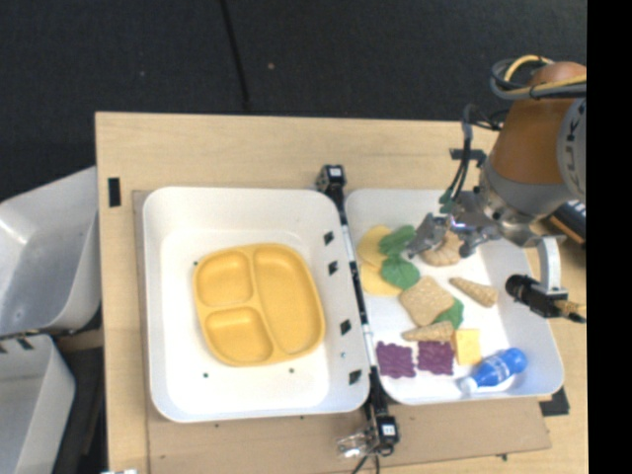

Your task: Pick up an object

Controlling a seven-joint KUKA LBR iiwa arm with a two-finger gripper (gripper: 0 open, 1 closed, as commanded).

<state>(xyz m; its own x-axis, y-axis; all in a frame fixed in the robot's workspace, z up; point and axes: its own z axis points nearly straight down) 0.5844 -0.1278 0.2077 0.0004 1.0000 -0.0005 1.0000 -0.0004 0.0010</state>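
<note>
Lying in the right-hand shallow white bin [538, 358], the objects form a loose cluster: a green leaf-shaped soft piece [399, 240], a second green rounded piece [399, 273], a pale yellow flat piece [376, 280], a tan square cracker-like slab [427, 301], a tan cone-shaped wedge [474, 291], two purple ruffled patches [396, 359] and [435, 356], a small yellow block [467, 345] and a blue-and-white crumpled plastic bottle [493, 369]. A beige rounded lump [444, 256] sits just beneath the tool [441, 239]. The grey arm with its orange band [528, 156] reaches in from the right and slants down toward the bin's upper middle, the tool low over the lump and the leaf. Whether it is released or clenched I cannot tell. The cone's long axis runs diagonally, tip toward the lower right; the bottle lies tilted, cap end upward to the right. The left white bin [168, 265] on the wooden tabletop [227, 151] carries a yellow three-compartment plastic tray [259, 302].
</note>
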